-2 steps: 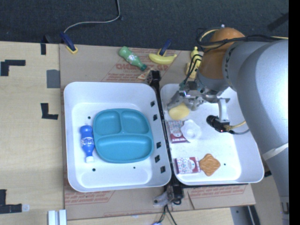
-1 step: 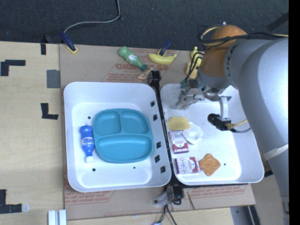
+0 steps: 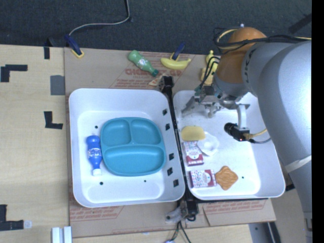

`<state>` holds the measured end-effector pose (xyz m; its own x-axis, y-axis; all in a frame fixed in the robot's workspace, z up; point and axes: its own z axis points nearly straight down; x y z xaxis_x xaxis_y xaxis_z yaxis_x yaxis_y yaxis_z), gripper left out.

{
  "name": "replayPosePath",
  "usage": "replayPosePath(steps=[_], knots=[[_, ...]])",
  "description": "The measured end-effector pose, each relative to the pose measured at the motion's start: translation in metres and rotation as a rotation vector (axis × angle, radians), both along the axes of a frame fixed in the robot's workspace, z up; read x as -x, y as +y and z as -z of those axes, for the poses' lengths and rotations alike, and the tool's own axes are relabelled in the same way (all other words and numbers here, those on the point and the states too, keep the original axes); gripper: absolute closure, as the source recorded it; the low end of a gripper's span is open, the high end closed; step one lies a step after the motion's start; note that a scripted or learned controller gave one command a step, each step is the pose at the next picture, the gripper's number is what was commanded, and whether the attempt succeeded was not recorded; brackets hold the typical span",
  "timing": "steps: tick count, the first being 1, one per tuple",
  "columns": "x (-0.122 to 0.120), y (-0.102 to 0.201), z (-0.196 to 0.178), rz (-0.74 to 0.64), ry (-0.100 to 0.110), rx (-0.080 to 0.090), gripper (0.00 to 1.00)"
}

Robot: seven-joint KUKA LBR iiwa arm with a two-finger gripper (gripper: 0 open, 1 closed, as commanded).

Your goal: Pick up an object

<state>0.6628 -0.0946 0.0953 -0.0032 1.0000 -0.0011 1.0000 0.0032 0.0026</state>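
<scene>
My gripper (image 3: 200, 108) hangs low over the far end of the right bin (image 3: 263, 178), its fingers spread open with nothing between them. Just in front of it lies a pale yellow rounded piece (image 3: 193, 132), with a white crumpled wrapper (image 3: 208, 145) beside it. Two red-and-white packets (image 3: 193, 153) (image 3: 201, 178) lie along the bin's left side. An orange-brown cookie-like piece (image 3: 227, 177) sits near the front.
The left bin (image 3: 81, 103) holds a blue divided plate (image 3: 133, 146) and a small blue bottle (image 3: 93, 154). Behind the bins, on the cardboard, lie a green bottle (image 3: 143, 63) and a yellow banana (image 3: 175, 62). The arm's grey body (image 3: 283, 95) covers the right bin's far right corner.
</scene>
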Motion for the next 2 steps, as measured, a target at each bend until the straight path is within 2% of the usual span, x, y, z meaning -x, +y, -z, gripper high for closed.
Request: replayPosePath(steps=[1,2], knots=[[0.04,0.048,-0.09,0.0,0.001,-0.002,0.0],[0.093,0.045,-0.089,0.002,0.004,-0.001,0.0]])
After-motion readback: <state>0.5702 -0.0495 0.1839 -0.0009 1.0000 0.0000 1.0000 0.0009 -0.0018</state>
